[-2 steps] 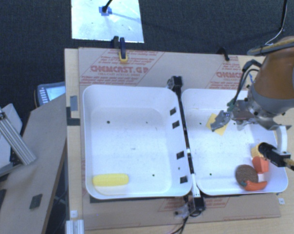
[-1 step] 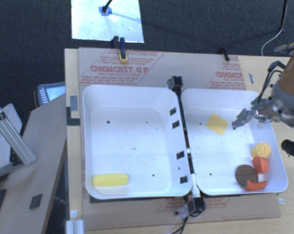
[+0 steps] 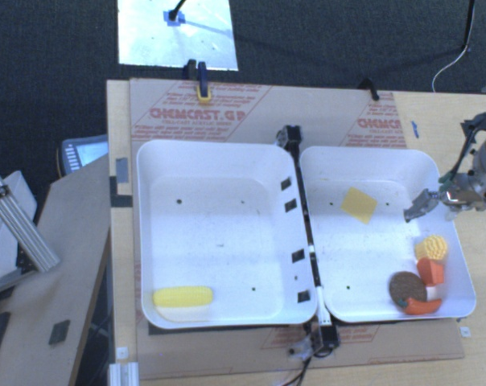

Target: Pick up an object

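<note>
Reaching in from the right with the arm (image 3: 478,185) and hanging the gripper (image 3: 418,208) over the right side of the right bin (image 3: 372,158), close to its right wall. Not being able to tell whether the gripper is spread apart or pinched together, because of its small, dark shape.

Seeing a flat yellow square (image 3: 359,204) lying on the bin floor to the left of the gripper, near it but apart from it. Seeing a little pile sitting nearer, in the near right corner of the same bin. Finding there a yellow corn cob (image 3: 433,248) just near of the gripper, not touching it. Finding an orange block (image 3: 431,271) right against the corn, then a brown round thing (image 3: 404,287) on its left, and an orange carrot (image 3: 424,305) lying along the near wall.

Seeing a yellow banana (image 3: 183,297) resting in the near left corner of the left bin (image 3: 215,153), well apart from the gripper.
</note>
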Controlling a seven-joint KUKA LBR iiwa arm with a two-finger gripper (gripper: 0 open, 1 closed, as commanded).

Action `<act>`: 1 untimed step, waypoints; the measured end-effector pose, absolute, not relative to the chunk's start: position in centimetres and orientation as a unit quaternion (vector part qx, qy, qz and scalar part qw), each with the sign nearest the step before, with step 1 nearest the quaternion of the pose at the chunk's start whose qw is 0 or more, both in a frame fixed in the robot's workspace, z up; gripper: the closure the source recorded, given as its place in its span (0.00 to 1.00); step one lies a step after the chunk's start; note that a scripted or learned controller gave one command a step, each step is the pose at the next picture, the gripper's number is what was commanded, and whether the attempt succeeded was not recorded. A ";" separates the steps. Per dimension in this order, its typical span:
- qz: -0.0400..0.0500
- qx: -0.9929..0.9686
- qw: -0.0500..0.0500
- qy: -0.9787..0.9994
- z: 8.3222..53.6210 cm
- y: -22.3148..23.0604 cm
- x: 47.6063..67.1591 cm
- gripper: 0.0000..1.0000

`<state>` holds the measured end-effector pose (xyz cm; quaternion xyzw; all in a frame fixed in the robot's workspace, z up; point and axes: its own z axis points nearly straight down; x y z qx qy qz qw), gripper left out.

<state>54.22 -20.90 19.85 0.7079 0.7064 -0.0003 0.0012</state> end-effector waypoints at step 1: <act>0.003 0.700 -0.003 0.714 18.4 -0.3 54.1 0.00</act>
